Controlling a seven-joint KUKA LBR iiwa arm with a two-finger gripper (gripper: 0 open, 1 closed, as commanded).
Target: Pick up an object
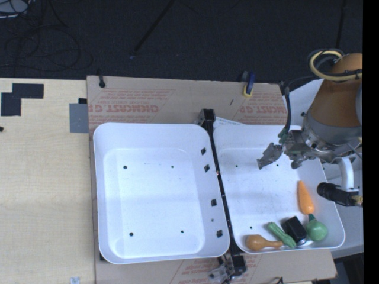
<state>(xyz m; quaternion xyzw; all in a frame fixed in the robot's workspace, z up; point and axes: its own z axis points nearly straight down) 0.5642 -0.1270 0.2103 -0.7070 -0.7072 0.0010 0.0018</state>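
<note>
Partly blurred claw (pixel 273 156) above right bin (pixel 249 218)

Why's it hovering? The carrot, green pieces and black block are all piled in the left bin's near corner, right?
Wrong bin. The camera view shows the carrot, green pieces and black block in the right bin, piled in its near corner. The gripper hovers over that bin.

From my remote seat this reads as a robotics lab: a plywood bench (pixel 41 188) carries a taped-down cardboard sheet (pixel 177 102) held by a blue clamp (pixel 248 83). Loose cables (pixel 41 16) trail over dark floor behind, and black marker patches (pixel 21 96) sit on the wood.
</note>
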